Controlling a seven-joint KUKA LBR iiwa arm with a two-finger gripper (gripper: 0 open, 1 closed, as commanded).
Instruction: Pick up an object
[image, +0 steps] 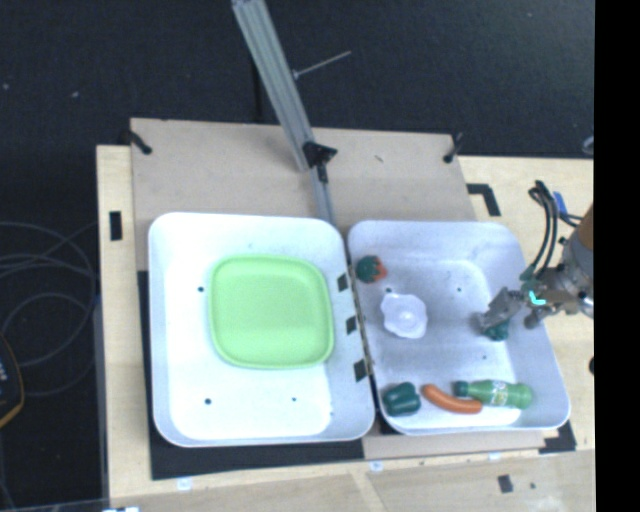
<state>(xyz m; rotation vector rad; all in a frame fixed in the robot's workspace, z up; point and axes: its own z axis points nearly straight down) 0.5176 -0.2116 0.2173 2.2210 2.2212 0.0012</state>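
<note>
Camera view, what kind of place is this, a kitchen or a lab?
Probably a robotics lab bench: two white bins side by side, toy-like items such as a green bottle, and a gripper reaching in.

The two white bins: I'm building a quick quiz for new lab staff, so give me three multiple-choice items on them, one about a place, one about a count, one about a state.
1. Where does the green plate lie?
A. In the left bin
B. In the right bin
C. On the bench outside the bins

2. How many loose things lie in the right bin?
A. Two
B. Five
C. Eight

3. How does the green bottle rest?
A. Standing upright
B. Lying on its side
C. Between the gripper's fingers

Answers:
1 A: the plate sits flat in the middle of the left bin.
2 B: a small green and orange piece, a clear cup, a dark green piece, an orange carrot-like piece and the bottle.
3 B: it lies lengthwise near the bin's front wall, apart from the gripper.
</note>
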